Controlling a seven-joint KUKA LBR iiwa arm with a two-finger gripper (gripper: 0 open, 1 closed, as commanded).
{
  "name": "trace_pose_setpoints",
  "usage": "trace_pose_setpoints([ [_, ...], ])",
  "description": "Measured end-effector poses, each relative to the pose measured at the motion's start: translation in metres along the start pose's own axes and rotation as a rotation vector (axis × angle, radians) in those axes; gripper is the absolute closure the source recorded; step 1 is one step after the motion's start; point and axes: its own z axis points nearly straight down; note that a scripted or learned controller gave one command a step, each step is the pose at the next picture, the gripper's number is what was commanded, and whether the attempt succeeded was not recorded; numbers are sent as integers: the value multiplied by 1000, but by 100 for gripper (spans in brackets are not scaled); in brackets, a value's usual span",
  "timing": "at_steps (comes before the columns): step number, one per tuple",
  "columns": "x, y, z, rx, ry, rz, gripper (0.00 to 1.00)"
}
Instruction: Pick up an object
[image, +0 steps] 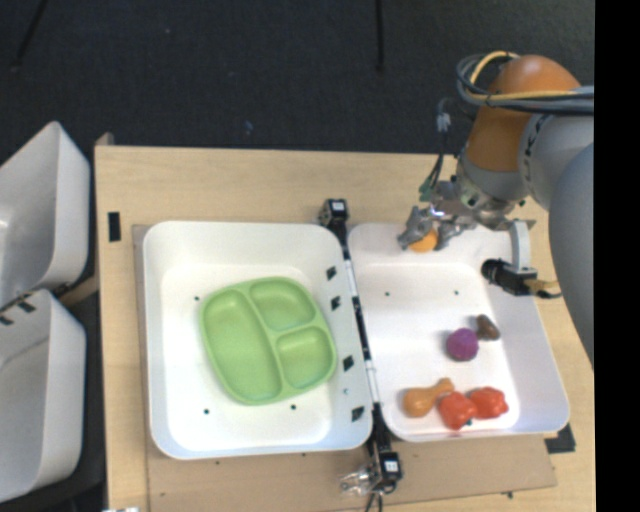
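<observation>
— Camera view first: what sits between the fingers of the gripper (424, 236)?

— A small orange object (425, 241), pinched at the far edge of the right bin (520, 400), near that bin's back left corner. The fingers are closed on it.

— And the arm?

— Grey, with an orange band (500, 130) above the wrist, reaching in from the right.

— What else lies in that bin?

— A purple ball (462, 344) touching a small brown piece (487, 326), well apart from the gripper. Nearer the front edge, an orange gourd-shaped toy (427, 398) just beside two red pieces (472, 406).

— The left bin (170, 420)?

— It bears a green divided tray (267, 339) with three compartments, lying at a tilt across the middle.
</observation>
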Motion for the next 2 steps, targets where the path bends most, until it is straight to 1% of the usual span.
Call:
trace_pose_setpoints([
  [1,-5,-5,-62,-1,0,3,100],
  [2,-6,-5,-63,3,0,2,100],
])
